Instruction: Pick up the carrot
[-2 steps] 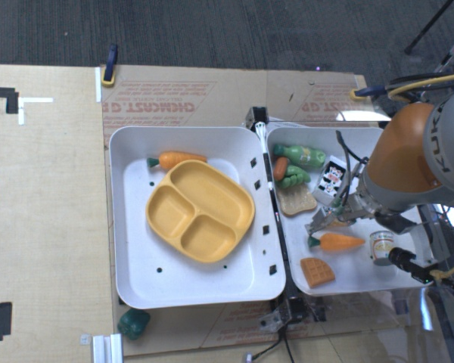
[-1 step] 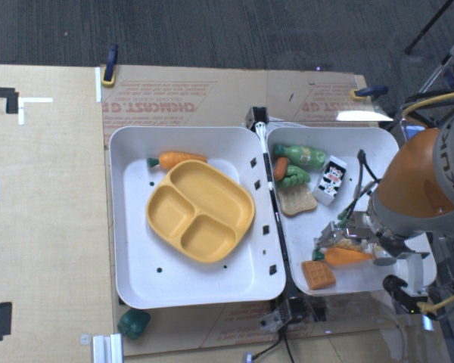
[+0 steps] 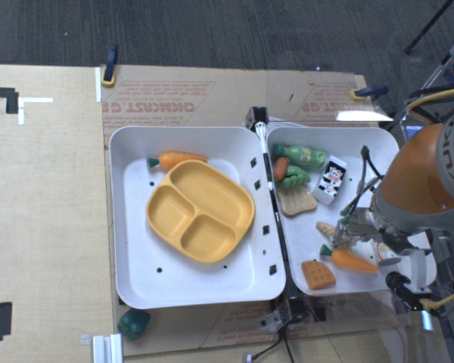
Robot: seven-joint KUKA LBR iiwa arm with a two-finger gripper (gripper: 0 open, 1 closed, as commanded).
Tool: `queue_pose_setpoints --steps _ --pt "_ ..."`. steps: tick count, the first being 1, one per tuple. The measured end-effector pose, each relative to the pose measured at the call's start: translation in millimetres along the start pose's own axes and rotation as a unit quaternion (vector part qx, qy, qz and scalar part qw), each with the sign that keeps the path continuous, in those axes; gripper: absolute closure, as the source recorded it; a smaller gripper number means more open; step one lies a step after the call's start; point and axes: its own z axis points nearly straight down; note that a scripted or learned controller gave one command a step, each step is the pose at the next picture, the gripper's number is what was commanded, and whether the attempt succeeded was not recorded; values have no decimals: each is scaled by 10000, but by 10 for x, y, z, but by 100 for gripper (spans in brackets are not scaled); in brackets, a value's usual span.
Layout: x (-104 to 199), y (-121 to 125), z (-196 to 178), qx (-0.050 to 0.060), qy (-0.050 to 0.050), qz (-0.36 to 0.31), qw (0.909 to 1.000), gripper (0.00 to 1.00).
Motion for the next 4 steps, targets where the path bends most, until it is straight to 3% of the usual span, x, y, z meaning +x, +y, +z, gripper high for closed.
queue_pose_setpoints --steps 1,2,3,4 --pt "789 -64 -897 29 -3 861 9963 100" --pt "788 -64 -897 29 -4 858 9963 0" --pt "187 -37 -605 35 3 -437 9990 0" --pt "182 -37 105 28 6 -309 9995 0"
